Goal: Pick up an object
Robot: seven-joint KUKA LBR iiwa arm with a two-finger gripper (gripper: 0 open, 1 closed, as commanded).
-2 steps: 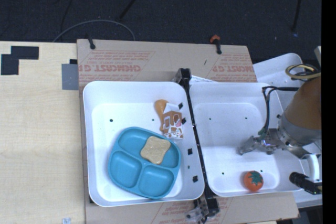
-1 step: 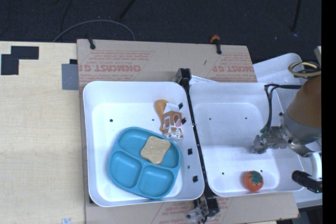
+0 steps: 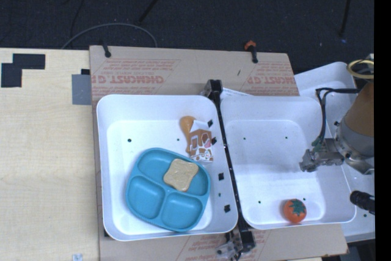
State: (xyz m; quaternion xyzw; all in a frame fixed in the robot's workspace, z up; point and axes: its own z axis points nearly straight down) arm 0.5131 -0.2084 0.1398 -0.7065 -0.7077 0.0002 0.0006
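Orange and round, the tomato lies at the near edge of the right bin, untouched; the gripper sits beyond it, at that bin's right wall, nothing seen in it, its opening not readable; left of the right bin, the left bin holds a blue plate with toast; behind them a carton; I judge the pick unstarted.

Even bright overhead light, soft shadows, slight blur, dark background.
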